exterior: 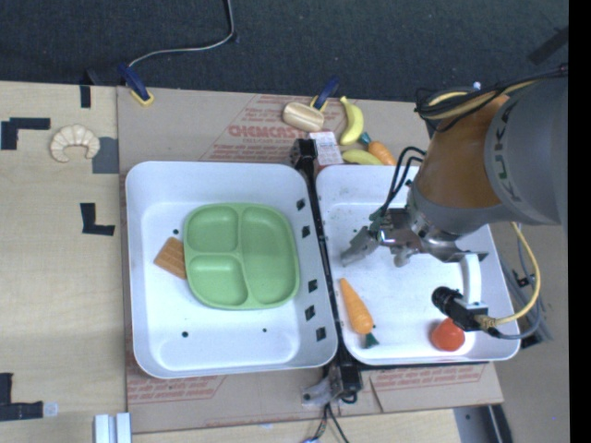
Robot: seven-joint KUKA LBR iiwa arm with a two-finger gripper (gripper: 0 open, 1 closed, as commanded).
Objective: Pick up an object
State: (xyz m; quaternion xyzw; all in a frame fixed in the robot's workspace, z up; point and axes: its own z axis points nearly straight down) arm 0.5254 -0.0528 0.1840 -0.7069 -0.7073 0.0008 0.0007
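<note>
In the right bin (pixel 416 344) an orange carrot (pixel 356 306) with a green tip lies near the left wall. A red tomato (pixel 447 335) sits at the front right corner. My gripper (pixel 377 250) hangs over the middle of this bin, above and slightly right of the carrot. It is open, its fingers (pixel 355 246) spread, with nothing between them. The grey arm with its orange band (pixel 462 169) covers the bin's right half.
The left bin (pixel 148 340) holds a green divided plate (pixel 242 255) with a brown wedge (pixel 170 257) tucked under its left edge. Behind the bins lie a bread roll (pixel 303 114), a banana (pixel 352 122) and a small box (pixel 325 146). A croissant (pixel 76 142) rests far left.
</note>
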